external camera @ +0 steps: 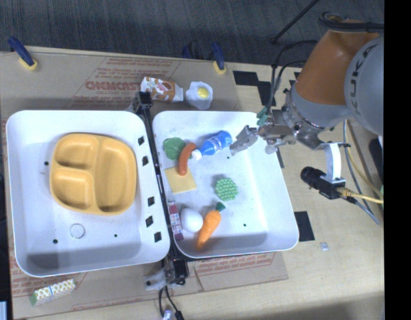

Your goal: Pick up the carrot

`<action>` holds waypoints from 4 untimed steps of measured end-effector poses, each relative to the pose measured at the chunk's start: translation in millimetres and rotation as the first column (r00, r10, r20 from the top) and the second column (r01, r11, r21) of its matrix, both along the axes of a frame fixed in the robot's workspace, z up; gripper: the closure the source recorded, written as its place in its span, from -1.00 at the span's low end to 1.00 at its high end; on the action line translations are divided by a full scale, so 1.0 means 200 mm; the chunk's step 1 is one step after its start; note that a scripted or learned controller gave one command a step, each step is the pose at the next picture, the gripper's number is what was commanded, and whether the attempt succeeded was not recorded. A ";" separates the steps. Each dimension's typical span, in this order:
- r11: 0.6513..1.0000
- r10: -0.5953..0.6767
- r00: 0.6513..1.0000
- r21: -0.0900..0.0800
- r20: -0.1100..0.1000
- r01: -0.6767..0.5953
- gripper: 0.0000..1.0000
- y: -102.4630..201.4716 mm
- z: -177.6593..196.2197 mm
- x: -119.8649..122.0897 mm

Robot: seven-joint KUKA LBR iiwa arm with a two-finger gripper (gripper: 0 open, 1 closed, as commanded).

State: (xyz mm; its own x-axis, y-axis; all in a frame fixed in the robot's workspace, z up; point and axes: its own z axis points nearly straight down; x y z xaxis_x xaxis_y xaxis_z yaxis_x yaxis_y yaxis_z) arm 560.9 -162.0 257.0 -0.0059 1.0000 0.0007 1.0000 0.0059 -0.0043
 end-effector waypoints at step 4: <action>0.994 0.110 0.994 -0.001 0.001 -0.110 1.00 0.26 -0.78 -0.42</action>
State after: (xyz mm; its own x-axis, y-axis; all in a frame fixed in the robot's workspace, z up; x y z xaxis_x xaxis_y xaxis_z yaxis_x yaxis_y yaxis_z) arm 476.1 -110.2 100.7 -0.1163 0.9932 0.0000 0.9932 0.1163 -0.0032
